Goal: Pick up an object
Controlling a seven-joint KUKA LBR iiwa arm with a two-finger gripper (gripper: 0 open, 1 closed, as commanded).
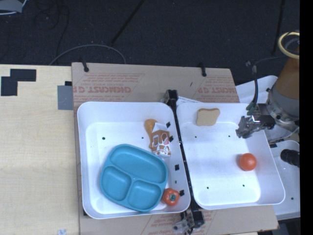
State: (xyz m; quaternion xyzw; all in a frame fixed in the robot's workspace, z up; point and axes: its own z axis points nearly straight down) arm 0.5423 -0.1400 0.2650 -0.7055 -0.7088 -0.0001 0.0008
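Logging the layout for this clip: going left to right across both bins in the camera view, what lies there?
Blue divided plate → small printed packet → slice of toast → orange ball → the hand at the right bin's edge.

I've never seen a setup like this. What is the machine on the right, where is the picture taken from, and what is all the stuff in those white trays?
The picture comes from one fixed camera above a bench, looking down at a slant. On the right is a robot arm, grey with an orange band, reaching in. At its end is a small two-finger gripper, its "hand", hanging over the right edge of the right white bin. I cannot tell from here whether it is holding anything.

That bin holds a tan slice of toy bread near the back and an orange-red ball-like fruit closer to the arm.

The left white bin holds a blue divided plate, a small red tomato-like toy by the plate's corner, and a brown and white patterned item I can't identify. The arm's job is to pick up one object.
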